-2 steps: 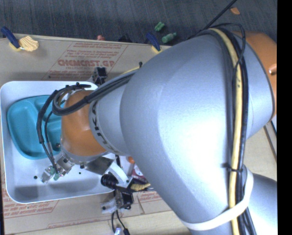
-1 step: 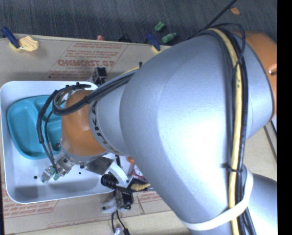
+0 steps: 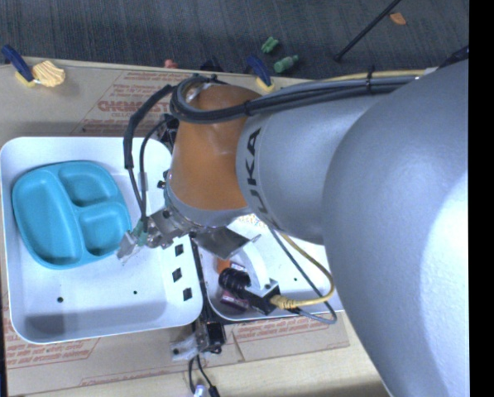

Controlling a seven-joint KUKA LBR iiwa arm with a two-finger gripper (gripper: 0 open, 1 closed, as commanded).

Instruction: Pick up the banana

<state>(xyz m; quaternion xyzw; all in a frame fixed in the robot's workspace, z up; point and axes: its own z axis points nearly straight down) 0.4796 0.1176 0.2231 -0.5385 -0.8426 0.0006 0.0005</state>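
Note:
My gripper (image 3: 137, 241) reaches into the left white bin (image 3: 81, 321), low over its floor and just off the lower right corner of a blue divided tray (image 3: 69, 211). The tray lies in the bin's left half. The grey arm with its orange band (image 3: 209, 160) comes in from the right and covers most of the right bin (image 3: 259, 314). A small orange patch (image 3: 223, 265) peeks out under the wrist at the right bin's left edge; I cannot tell what it is.
Bare white floor takes up the left bin's front half. A clamp with a yellow pad (image 3: 41, 73) grips the bench's back left edge and a blue clamp (image 3: 259, 70) sits at the back middle. Small green items (image 3: 278, 54) lie on the dark floor beyond.

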